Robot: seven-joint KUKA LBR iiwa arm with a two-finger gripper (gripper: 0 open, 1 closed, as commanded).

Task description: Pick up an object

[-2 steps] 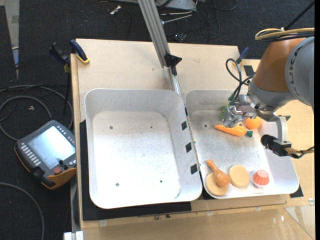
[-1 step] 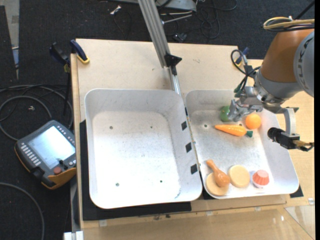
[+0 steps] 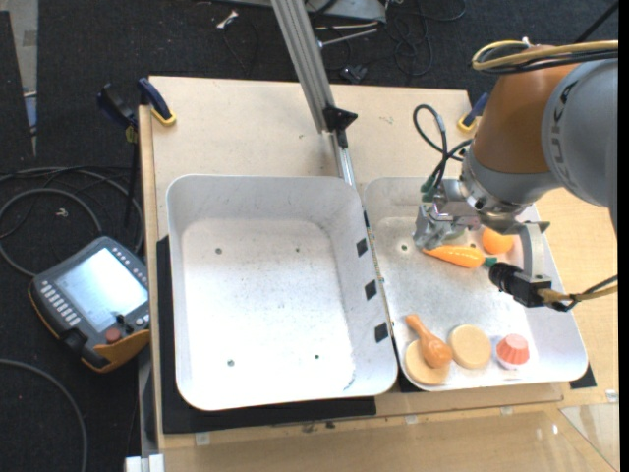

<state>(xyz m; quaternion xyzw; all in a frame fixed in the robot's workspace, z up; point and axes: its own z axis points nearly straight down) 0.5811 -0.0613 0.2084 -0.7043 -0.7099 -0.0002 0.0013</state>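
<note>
My gripper (image 3: pixel 434 230) hangs low in the right white bin (image 3: pixel 393 264), near its back middle. Just below and right of it lies an orange carrot-shaped toy (image 3: pixel 455 256), close to the gripper's tip; whether they touch is unclear. A round orange piece (image 3: pixel 497 241) sits right of the carrot, partly behind the wrist. Along the bin's front edge lie an orange drumstick-shaped toy (image 3: pixel 428 337), a tan round disc (image 3: pixel 471 346) and a pink and white cupcake-like toy (image 3: pixel 512 350). The grey arm with its orange band (image 3: pixel 521 116) covers the bin's back right.
The left white bin (image 3: pixel 197 264) adjoins the right one along a shared wall. A slanted metal pole (image 3: pixel 310 57) rises behind the bins. A black cable bracket (image 3: pixel 521 285) hangs off the wrist over the right bin. A teach pendant (image 3: pixel 93 303) lies on the floor at left.
</note>
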